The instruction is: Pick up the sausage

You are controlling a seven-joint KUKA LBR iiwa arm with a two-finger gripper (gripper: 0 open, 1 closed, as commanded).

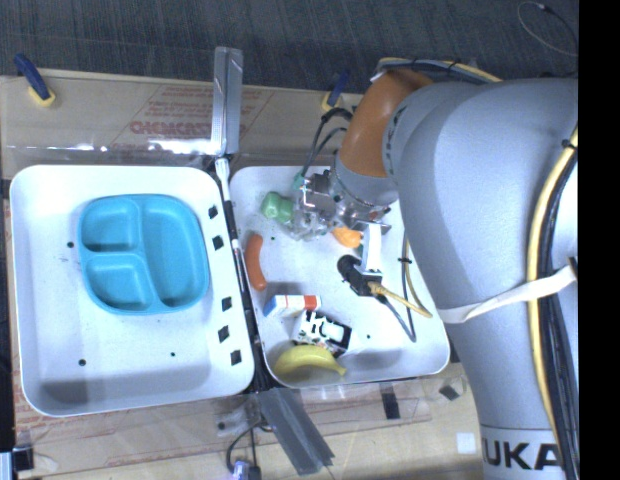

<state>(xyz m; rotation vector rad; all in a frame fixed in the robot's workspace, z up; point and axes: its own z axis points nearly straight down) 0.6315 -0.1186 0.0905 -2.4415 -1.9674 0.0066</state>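
I see the gripper (pixel 312 211) low over the right bin (pixel 422 353); I cannot tell its state. A green object (pixel 277 206) lies just beside it, away from the arm. The sausage (pixel 254 259) lies near, beyond that toward the bin divider. The blue divided plate (pixel 143 251) sits well apart in the left bin (pixel 40 368).

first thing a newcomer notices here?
The big grey arm with its orange band, reaching in from the right over the right bin. Next, the blue divided plate alone in the left bin. Then the orange-red sausage by the right bin's left wall, near a banana.
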